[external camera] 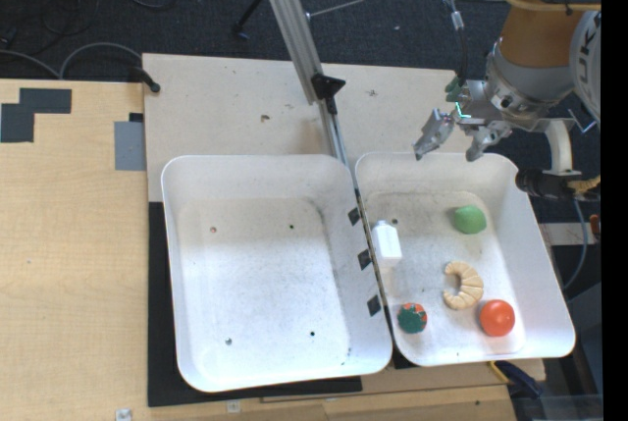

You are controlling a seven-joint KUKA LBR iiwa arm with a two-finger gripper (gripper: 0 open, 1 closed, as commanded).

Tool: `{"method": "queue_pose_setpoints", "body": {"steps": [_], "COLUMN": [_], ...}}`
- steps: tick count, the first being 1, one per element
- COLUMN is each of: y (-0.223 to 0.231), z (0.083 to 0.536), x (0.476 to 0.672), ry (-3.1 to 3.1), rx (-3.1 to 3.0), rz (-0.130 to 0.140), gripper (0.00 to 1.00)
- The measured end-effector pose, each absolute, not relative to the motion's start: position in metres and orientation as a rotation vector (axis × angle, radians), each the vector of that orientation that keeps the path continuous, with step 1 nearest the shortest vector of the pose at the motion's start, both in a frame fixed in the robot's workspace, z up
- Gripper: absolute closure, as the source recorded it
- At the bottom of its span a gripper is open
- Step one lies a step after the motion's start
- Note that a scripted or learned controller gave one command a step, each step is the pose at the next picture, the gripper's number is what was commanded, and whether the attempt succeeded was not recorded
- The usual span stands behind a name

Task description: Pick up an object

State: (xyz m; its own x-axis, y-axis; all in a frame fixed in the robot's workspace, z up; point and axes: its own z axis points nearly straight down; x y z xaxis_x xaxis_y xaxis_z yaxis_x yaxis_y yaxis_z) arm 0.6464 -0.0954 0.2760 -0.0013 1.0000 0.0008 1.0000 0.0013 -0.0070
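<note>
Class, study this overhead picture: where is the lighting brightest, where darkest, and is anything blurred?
In the camera view, light falls evenly and brightly on the two white bins, nearly washing out their rims; the floor behind the bench is dark, with cables barely visible; the end effector looks slightly soft, while the green ball and red ball stay sharp with faint shadows.

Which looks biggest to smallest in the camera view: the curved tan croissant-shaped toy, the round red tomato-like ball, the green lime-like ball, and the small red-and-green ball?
1. Curved tan croissant-shaped toy.
2 and 3. Round red ball and green lime-like ball look alike; no ranking.
4. Small red-and-green ball.
</note>
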Motion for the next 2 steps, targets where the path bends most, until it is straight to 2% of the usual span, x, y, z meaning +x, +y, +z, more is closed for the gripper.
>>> {"method": "queue_pose_setpoints", "body": {"steps": [1, 2], "y": [-0.095, -0.096], "z": [0.279, 0.231], "x": [0.647, 0.654], "ry": [-2.222, -2.218], "rx": [-2.218, -2.217], "rz": [0.003, 0.008], "gripper": [0.0, 0.0]}}
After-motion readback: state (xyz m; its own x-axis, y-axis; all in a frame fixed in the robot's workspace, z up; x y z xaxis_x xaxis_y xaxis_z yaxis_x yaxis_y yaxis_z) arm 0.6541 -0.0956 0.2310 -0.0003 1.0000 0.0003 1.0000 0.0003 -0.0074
